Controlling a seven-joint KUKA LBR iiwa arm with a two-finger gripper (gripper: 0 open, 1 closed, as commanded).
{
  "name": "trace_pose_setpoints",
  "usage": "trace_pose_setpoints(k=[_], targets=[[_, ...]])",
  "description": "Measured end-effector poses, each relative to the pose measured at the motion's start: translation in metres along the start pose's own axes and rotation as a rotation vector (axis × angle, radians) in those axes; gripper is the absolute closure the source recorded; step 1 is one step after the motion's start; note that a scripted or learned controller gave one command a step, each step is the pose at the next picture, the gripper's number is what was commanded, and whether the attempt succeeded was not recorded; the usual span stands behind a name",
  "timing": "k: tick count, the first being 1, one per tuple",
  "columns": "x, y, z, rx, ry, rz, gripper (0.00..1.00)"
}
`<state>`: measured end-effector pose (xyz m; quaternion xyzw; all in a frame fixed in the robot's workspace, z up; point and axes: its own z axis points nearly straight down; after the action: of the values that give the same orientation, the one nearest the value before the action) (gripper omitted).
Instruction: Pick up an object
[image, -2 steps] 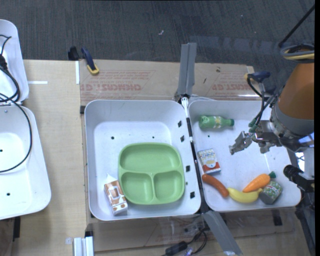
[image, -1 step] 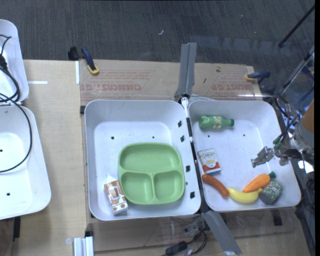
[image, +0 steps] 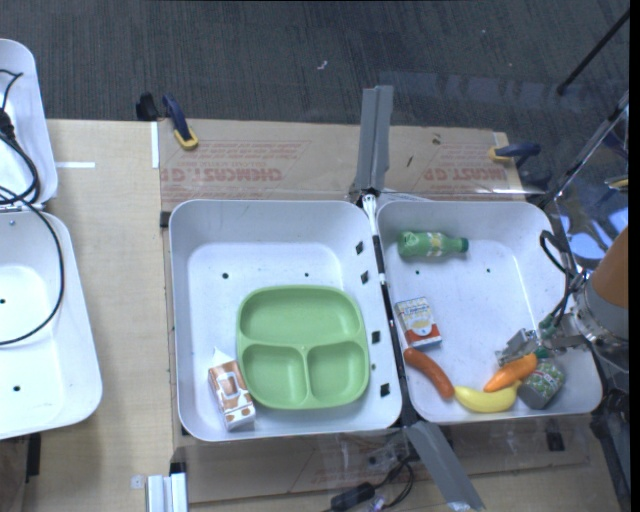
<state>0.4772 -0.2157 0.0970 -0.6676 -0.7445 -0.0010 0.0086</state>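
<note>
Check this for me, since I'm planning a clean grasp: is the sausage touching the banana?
Touching. The camera view shows the sausage's lower end meeting the banana's left tip in the right bin, with no gap between them.

The arm comes in from the right edge of the frame, about mid-height, with a bit of orange showing right at the edge. Its gripper (image: 522, 347) sits low in the lower right, angled down and to the left.

Two bins (image: 190, 300), one tray (image: 300, 345), two cartons (image: 230, 393).
</note>
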Motion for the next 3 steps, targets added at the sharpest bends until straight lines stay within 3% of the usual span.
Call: trace_pose_setpoints(k=[1,2,3], targets=[[-0.003,0.003,-0.009,-0.008,-0.009,0.005,1.00],[0.043,0.005,-0.099,-0.006,-0.014,-0.006,1.00],[0.042,0.005,-0.099,-0.006,-0.013,-0.006,0.00]])
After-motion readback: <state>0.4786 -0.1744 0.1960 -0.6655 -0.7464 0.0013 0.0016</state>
